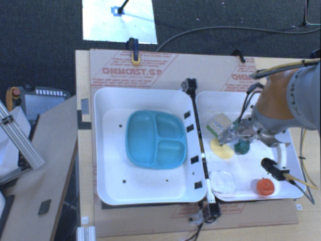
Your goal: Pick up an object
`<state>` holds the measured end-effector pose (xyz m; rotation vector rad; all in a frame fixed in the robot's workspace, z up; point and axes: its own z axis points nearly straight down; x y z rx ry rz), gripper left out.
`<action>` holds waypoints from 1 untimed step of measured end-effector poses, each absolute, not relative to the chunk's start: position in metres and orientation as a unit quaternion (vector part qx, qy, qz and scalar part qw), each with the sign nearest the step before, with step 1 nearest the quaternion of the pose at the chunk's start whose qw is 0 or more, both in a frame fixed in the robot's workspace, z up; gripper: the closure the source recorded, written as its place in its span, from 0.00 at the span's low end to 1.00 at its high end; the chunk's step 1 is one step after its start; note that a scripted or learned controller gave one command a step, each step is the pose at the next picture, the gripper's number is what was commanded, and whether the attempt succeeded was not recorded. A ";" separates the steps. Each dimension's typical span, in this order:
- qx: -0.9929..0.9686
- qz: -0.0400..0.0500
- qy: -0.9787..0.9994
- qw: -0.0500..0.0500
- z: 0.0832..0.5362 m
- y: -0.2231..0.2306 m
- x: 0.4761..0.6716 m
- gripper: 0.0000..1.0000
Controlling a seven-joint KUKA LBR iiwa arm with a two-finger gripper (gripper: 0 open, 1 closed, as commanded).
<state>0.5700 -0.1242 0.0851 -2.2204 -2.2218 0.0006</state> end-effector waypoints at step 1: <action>-0.707 -0.001 -0.707 -0.002 0.098 -0.125 0.571 1.00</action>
